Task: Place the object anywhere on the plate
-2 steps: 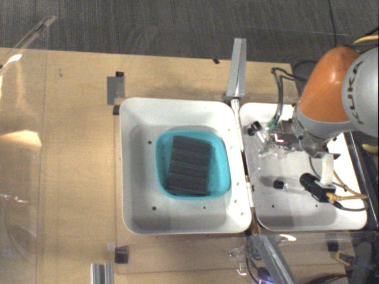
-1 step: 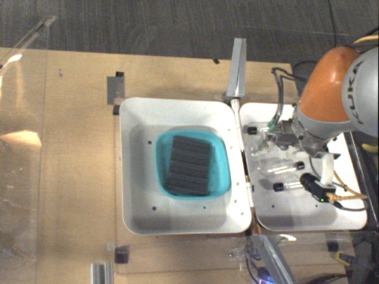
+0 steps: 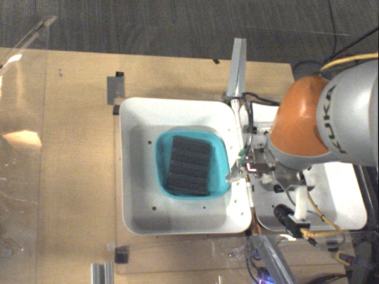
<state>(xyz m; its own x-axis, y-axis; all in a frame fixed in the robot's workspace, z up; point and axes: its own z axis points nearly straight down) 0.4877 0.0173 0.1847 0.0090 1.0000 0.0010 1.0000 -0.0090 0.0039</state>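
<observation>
One dark ridged block lies on one teal plate, and the plate sits in the left white bin, toward that bin's right side. The block is a flat rectangle with several crosswise ribs; it rests wholly within the plate's raised rim, its long side running up and down the view with a slight tilt.

There are two white bins. The left one shows whole, with rounded corners and a few small dark specks on its floor. The right bin is largely covered by the arm.

One arm reaches in from the right, grey with an orange band, its wrist hanging over the seam between the two bins. The gripper sits just beside the plate's right rim, low against the divide. Whether it is released or clenched cannot be told from above.

A yellow cable loops under the wrist over the right bin.

The desk is pale wood with a glossy clear sheet over its left part, catching a bright reflection. One grey metal upright stands at the bins' far edge, and small dark brackets sit near the left bin's corners. Beyond the desk lies dark grey carpet.
</observation>
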